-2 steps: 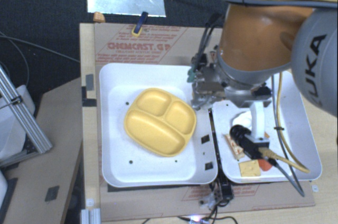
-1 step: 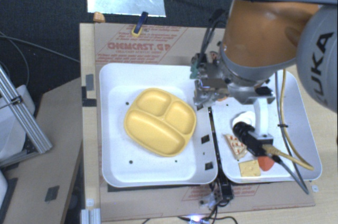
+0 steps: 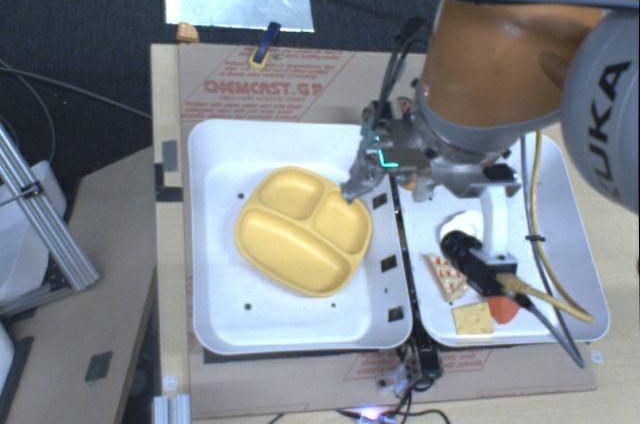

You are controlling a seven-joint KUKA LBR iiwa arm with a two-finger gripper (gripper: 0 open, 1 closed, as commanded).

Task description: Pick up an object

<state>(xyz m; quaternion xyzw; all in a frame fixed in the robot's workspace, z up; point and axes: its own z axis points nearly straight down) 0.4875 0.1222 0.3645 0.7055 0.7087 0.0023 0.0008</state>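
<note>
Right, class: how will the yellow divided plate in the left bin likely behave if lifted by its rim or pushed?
The yellow plate looks moulded and rigid, so it should probably keep its shape. Broad and shallow, held at the rim near the gripper it may well tilt. Pushed, it would likely slide on the smooth white bin, not roll.

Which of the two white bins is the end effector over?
The left bin, holding the yellow plate; the end effector is at the plate's rim. The right bin holds food pieces.
</note>
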